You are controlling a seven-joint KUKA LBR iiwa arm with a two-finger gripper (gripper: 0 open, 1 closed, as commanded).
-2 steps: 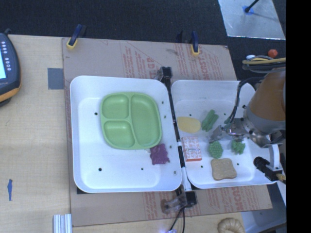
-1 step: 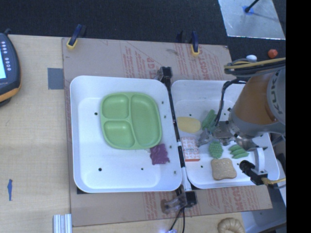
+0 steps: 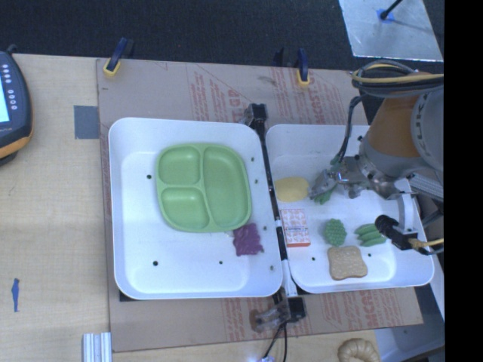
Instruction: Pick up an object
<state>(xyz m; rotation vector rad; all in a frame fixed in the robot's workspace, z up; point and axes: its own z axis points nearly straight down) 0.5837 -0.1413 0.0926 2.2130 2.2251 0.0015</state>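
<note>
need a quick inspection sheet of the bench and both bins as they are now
surface: wooden bench with a cardboard sheet; left bin, right bin.
job's things: left bin has green plate, purple piece. Right bin has yellow piece, card, green lump, green pods, cracker.
clutter: nothing seen.
grippers: gripper low in right bin, by yellow piece.
cables: yellow-black cable on arm.
surroundings: clamps, handset.
</note>
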